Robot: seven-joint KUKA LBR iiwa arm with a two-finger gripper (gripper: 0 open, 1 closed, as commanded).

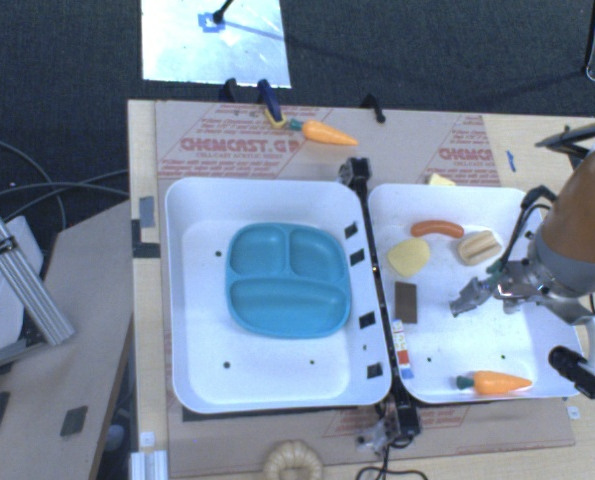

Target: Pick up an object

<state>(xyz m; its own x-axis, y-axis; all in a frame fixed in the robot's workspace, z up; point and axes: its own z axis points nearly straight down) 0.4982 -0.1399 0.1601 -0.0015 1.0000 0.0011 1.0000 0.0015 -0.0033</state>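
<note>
arm: reaching in from right | gripper [467, 299]: low, empty

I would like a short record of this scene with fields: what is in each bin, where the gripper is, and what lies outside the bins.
left bin: blue divided plastic plate
right bin: red toy sausage, pale yellow round piece, beige bread roll, brown flat block, orange toy carrot
gripper: over right bin, holding nothing visible
outside bins: second orange carrot on the cardboard behind

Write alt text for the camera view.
A grey arm's gripper hovers over the right white bin, which holds a sausage, bread roll, yellow slice, brown block and carrot. The left bin holds a blue divided plate.
</note>
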